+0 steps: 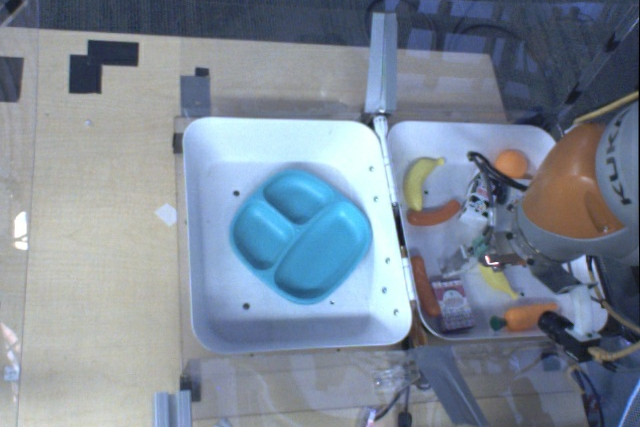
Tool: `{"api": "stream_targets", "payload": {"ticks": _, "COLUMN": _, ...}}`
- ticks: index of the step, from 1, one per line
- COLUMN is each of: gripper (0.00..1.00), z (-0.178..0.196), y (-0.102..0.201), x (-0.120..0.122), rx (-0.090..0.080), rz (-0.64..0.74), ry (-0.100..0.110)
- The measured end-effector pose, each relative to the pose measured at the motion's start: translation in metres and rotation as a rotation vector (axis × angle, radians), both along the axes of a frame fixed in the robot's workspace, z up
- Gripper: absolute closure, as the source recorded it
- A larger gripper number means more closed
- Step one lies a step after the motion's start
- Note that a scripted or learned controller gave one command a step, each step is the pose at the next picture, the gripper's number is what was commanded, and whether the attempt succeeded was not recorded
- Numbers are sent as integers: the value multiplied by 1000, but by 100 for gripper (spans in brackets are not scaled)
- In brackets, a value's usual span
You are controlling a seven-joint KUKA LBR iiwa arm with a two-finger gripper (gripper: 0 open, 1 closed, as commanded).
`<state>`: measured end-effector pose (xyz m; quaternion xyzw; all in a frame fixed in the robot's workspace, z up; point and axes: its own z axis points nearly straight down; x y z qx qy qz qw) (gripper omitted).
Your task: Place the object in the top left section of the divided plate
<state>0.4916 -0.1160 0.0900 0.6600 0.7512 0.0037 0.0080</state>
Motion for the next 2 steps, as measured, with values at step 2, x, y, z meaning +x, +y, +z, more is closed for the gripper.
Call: {"api": "stream_targets", "payload": {"ticks": 2, "gripper": 100, "z": -1, "y": -54, "x": -1, "rx": 4, "rz": -72, "ry": 4}}
